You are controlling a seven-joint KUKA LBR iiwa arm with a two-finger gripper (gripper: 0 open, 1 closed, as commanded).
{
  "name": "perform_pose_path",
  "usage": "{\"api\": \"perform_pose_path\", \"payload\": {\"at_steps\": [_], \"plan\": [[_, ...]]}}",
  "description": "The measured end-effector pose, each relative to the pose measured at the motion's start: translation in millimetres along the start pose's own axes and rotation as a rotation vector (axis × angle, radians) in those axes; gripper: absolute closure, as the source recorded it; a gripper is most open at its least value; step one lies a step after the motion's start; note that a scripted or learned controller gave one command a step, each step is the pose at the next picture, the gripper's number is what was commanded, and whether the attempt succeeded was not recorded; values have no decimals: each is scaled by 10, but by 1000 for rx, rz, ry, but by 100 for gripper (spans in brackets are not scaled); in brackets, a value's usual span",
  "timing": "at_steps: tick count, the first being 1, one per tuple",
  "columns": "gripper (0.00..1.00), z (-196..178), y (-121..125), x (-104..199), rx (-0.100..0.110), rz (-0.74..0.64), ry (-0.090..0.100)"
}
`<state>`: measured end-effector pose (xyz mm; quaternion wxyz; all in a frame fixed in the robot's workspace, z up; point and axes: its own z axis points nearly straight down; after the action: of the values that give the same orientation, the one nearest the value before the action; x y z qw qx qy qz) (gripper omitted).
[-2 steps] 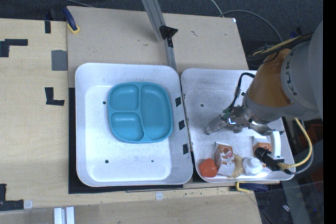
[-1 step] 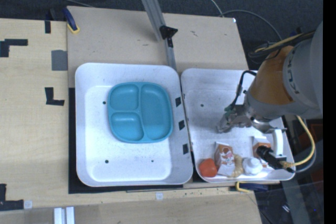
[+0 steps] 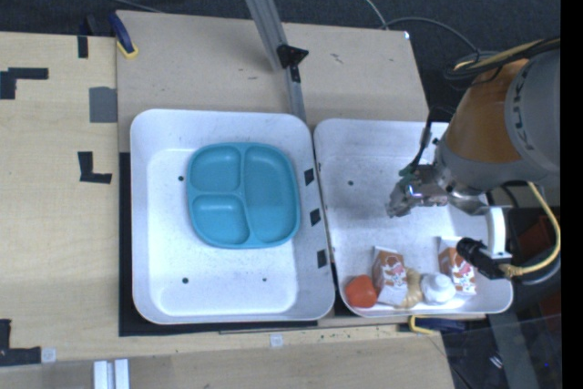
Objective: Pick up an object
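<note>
Carton [image 3: 390,276] — upright in the right bin, long axis top-to-bottom — tool [image 3: 402,201] state unclear.

Robotics lab: bench [image 3: 228,59] w/ bins [image 3: 150,223], cables [image 3: 364,0]

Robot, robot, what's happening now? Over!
Gripper over right bin, nothing held. Toys bunched at near edge: orange ball, carton. Path clear.

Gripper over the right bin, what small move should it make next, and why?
Probably shift toward the bin's near edge and descend. The gripper hangs above a bare patch of the right bin, with nothing seen between its fingers. The items, an orange ball, a small carton and a white cap, cluster along the near wall, so that is where a grasp seems most likely to land.
</note>
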<state>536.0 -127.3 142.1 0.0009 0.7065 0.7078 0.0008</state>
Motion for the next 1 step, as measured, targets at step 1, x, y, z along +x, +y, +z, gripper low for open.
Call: {"api": "perform_pose_path", "payload": {"at_steps": [1], "plan": [[100, -526, 11, 2, -1, 0, -1]]}}
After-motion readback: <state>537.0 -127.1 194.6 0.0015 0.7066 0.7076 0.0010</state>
